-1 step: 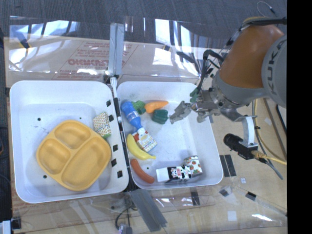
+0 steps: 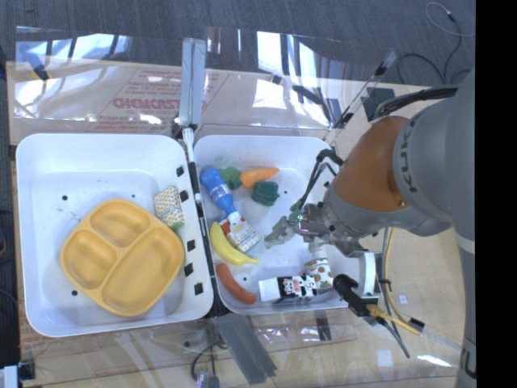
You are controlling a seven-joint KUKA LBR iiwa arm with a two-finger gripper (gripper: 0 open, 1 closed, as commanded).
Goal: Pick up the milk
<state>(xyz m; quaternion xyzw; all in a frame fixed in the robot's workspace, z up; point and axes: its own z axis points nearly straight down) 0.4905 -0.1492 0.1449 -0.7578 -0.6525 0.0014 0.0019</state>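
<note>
In the right bin [image 2: 242, 144], the milk [image 2: 296, 288] lies on its side toward six o'clock; the gripper [image 2: 283, 231] hovers at its twelve o'clock, released and grasping nothing.

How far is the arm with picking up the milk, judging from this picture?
Done: the arm has reached into the right bin, and its claw hangs above the bin floor. In hand: nothing visible between its fingers. Left: the milk carton, with a cow pattern, lies on its side near the bin's front edge, beside the sausage, apart from the claw. It must still be grasped and lifted.
</note>
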